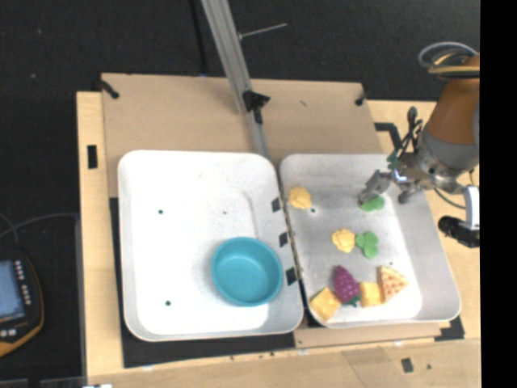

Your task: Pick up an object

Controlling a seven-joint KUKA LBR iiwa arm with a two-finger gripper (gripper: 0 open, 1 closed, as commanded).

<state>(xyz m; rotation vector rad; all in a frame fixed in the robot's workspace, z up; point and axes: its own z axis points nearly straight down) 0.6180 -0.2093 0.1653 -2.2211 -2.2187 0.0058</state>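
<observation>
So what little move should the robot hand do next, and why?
Probably lower a bit and close. The hand sits in the right bin, right over a small green toy near the back. The toy appears to lie on the bin floor, not clearly pinched, so a short drop may catch it.

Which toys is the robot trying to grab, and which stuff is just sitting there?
For the job: gripper; small green toy right by it; other toys in the right bin: two yellow pieces, green piece, purple grapes, yellow block, pizza slice.

Just sitting there: blue bowl in the left bin; metal pole.
</observation>
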